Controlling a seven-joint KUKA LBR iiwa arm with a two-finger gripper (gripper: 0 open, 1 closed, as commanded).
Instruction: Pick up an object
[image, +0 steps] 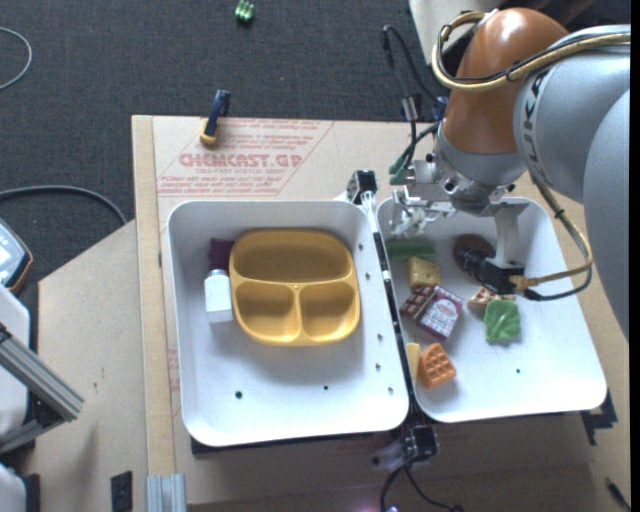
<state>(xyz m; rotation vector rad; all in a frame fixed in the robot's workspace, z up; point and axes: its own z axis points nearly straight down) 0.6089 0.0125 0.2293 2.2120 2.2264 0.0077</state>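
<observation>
My gripper hangs low over the far left corner of the right bin, under the orange wrist band. Just below it lies a flat green piece, partly hidden by the gripper. A yellow cheese block sits just in front of that. Further items in this bin are a dark brown round piece, a brown and pink packet, a small toast-like piece, a green leaf and an orange waffle. Nothing shows held in the gripper.
The left bin holds a yellow divided tray, a white bottle and a purple item. A black ridge divides the bins. A yellow and blue tool lies on the board behind. Cables run beside the arm.
</observation>
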